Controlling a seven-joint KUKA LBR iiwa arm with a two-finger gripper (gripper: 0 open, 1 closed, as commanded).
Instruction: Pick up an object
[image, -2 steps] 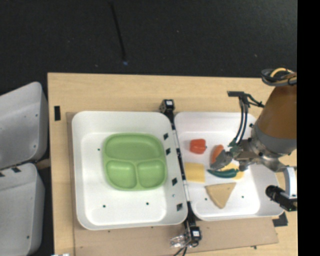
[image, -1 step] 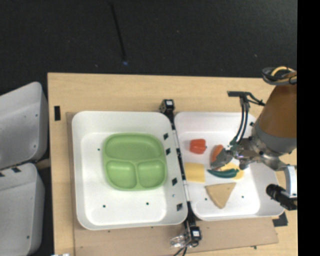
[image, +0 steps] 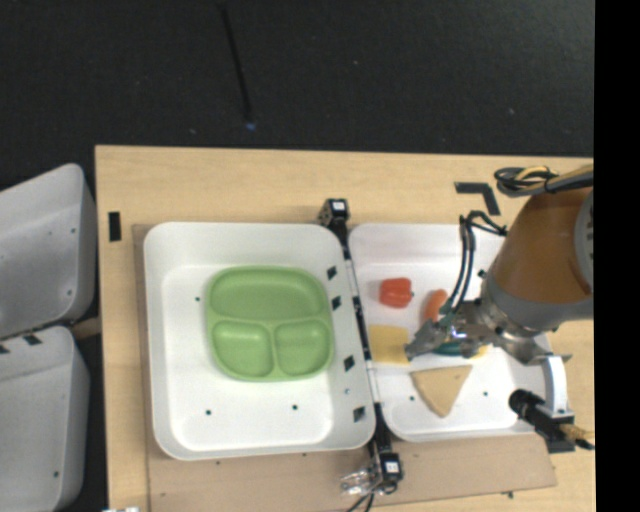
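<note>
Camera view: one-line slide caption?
KUKA arm's gripper low in the right bin among toy food; green divided plate sits in the left bin.

A light wooden surface (image: 120, 330) carries two shallow white bins side by side, the left bin (image: 170, 300) and the right bin (image: 400, 240), their inner walls touching along a seam set with small black clips (image: 350, 345). A green divided plate (image: 268, 322) with three compartments lies flat near the middle of the left bin. Pale grey panels (image: 40, 300) stand off the surface's left edge, against a dark floor (image: 300, 70).
</note>
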